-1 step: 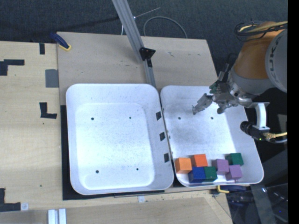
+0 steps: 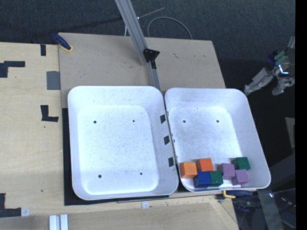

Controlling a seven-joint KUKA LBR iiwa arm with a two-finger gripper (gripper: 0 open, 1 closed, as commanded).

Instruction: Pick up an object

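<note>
Several small blocks lie bunched along the front wall of the right bin (image 2: 249, 123): an orange block (image 2: 188, 168), a darker orange block (image 2: 205, 164), a blue block (image 2: 203, 178), a green block (image 2: 216, 178), two purple blocks (image 2: 228, 169) (image 2: 242, 176) and a dark green block (image 2: 241, 163). My gripper (image 2: 256, 85) hangs outside the right bin, past its far right corner, well away from the blocks. It is small and blurred at the view's right edge, with nothing visible in it.
The left bin (image 2: 72, 128) sits beside the right one, their rims touching in the middle. A slanted metal pole (image 2: 132, 20) with a black clamp (image 2: 151, 55) stands behind the bins. A yellow and blue tool (image 2: 63, 42) lies at the bench's far left.
</note>
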